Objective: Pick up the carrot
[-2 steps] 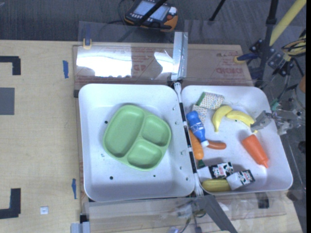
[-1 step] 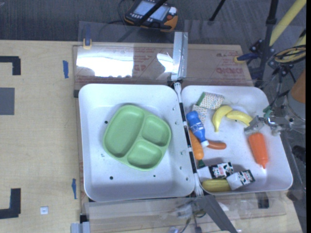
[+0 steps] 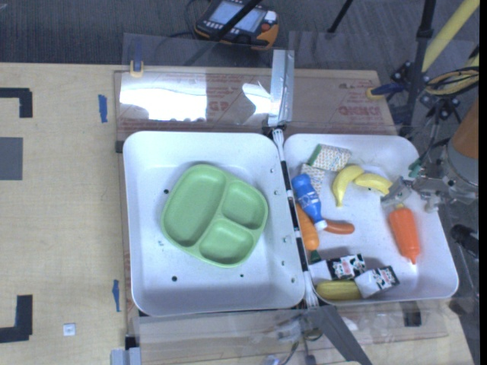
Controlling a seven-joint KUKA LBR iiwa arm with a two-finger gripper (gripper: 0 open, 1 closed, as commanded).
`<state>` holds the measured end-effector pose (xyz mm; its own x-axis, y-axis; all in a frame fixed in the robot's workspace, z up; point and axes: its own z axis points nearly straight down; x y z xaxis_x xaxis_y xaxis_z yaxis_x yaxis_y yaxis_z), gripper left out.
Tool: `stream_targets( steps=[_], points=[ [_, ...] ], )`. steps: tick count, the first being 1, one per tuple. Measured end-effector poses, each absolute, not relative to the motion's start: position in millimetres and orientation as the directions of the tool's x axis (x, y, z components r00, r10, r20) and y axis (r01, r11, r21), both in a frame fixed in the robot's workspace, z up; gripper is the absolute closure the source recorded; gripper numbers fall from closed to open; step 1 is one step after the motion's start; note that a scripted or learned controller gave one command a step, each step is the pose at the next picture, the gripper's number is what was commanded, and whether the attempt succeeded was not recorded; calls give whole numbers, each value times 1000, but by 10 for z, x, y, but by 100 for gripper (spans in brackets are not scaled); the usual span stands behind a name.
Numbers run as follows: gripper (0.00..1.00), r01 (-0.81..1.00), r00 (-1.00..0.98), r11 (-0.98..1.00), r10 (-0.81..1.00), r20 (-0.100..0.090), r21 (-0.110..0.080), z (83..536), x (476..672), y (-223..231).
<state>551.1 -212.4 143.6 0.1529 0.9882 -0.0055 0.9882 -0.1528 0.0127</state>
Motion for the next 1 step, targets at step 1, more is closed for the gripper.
stream_targets(
  steps=[1],
  points=[
    [0,963,269,-269,963,-2,0,1729,5322,-2211]
  ],
)
